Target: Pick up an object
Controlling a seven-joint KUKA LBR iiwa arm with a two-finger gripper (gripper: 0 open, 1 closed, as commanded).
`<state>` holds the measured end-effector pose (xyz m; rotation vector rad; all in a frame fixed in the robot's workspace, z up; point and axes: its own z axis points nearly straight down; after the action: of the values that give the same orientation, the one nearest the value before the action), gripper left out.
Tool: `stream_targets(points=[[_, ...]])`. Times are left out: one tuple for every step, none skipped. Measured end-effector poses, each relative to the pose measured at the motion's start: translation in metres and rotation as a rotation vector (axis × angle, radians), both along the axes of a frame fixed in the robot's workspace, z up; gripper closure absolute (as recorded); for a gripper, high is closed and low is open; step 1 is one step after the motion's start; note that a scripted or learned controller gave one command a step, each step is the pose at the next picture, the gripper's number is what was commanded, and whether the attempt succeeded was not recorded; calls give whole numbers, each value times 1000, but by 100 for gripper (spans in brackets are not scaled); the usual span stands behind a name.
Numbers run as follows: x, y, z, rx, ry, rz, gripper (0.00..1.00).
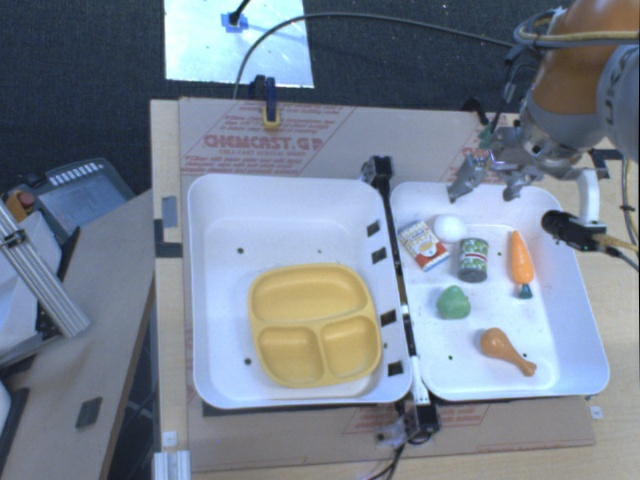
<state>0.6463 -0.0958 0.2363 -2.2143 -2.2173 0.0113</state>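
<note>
While two shallow white bins sit side by side on the worktop (300,133), the grey arm with its orange band (590,38) reaches in from the right. Its jaws (492,176) hang above the far rim of the right bin (570,368), spread apart with nothing between them.

Six small objects lie in the right bin. Toward the far side, a red and white carton (423,244) lies flat, with a white egg (447,227) touching its upper right corner. Just to the right of the carton stands a small green-labelled can (473,259). Further right, an orange carrot (520,261) lies lengthwise, its dark green end pointing toward the near side. Below the can sits a rounded green lump (453,303). Nearer still, and a little to the right, an orange-brown drumstick-shaped toy (505,350) lies at a slant.

Within the left bin (230,208), a yellow divided tray (315,323) with three compartments rests toward the near right corner.

Black clips (380,171) mark the seam between the bins. Beyond the worktop, a shiny square plate (235,28) lies on dark carpet.
</note>
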Motion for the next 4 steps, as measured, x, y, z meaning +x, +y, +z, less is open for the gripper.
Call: stream_targets(points=[[2,0,8,-1,-12,2,0],[2,-7,-52,-1,-9,0,0],[-3,-15,-98,-1,-10,-1,0],[-1,-14,-146,0,-16,-1,0]])
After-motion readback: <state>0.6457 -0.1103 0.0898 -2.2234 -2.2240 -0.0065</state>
